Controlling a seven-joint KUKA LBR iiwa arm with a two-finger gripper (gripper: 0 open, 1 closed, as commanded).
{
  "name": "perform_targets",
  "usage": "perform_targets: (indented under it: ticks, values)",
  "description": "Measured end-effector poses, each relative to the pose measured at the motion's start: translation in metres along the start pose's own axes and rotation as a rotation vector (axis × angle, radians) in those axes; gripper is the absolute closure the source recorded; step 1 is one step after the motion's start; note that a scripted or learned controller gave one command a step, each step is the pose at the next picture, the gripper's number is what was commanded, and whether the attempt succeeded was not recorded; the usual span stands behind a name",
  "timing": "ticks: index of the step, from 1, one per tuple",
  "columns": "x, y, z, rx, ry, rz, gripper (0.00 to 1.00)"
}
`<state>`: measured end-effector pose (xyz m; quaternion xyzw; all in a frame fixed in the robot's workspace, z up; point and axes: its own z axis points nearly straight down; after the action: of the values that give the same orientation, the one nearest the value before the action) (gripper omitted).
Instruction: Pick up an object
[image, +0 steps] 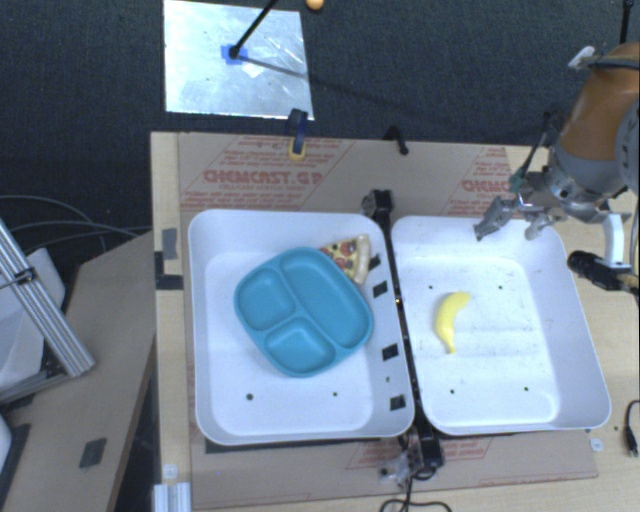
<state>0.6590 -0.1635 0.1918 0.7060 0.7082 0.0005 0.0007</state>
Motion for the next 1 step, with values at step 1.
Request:
perform_targets:
  ticks: [1]
  values:
    - [0.0062,-0.0550,0.0888,0.009,0.003,0.003,0.00]
